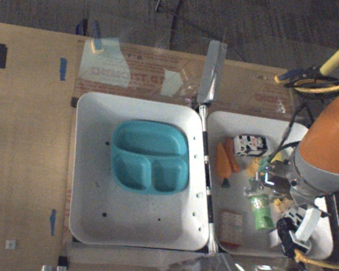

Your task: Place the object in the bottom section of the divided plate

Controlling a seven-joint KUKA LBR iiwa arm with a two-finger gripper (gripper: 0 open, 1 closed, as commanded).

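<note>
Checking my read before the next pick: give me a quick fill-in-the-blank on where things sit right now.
The teal divided plate lies in the ____ bin.
The orange carrot lies in the ____ bin.
The divided plate has ____ sections.
The arm's wrist band is ____ in colour.

Missing words: left; right; three; orange.

fixed overhead camera | slanted down | both bins (83, 170) in frame
</note>
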